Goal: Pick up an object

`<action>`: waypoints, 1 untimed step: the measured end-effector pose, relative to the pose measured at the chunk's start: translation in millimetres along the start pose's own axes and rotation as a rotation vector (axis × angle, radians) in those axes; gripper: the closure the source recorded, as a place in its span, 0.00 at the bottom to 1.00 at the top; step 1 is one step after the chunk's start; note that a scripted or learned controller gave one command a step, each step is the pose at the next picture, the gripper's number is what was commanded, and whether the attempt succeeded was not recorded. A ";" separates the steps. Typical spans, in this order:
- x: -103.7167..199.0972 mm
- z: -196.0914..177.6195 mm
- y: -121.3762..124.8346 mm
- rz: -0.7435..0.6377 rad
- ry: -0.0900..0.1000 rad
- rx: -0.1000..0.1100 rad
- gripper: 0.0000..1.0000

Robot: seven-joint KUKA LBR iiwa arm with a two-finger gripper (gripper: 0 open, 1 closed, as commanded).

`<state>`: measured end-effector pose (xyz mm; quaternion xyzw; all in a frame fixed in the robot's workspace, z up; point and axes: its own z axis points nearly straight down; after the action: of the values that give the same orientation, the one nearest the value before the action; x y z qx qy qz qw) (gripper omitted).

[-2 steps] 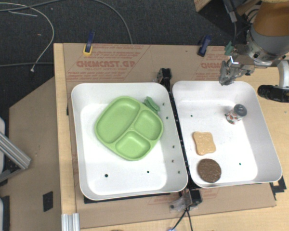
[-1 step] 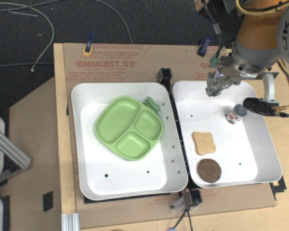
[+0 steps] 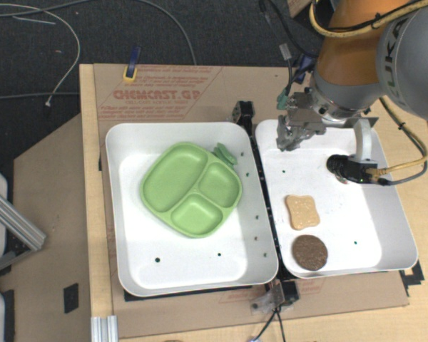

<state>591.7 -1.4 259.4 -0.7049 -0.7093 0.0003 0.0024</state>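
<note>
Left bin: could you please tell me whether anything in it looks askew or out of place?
The green divided plate lies rotated, askew to the left bin's walls, and a small green piece pokes out at its upper right edge. Nothing looks spilled.

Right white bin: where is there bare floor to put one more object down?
In the right white bin, bare floor lies right of the tan toast slice and the round brown patty, toward the far-right wall. A smaller patch sits between the gripper and the toast. It is crowded at the top, under the arm and beside the black cable connector.
</note>
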 end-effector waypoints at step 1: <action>42.1 0.3 -24.0 0.001 0.000 0.000 1.00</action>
<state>567.4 40.5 259.3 -0.7054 -0.7089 0.0004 0.0022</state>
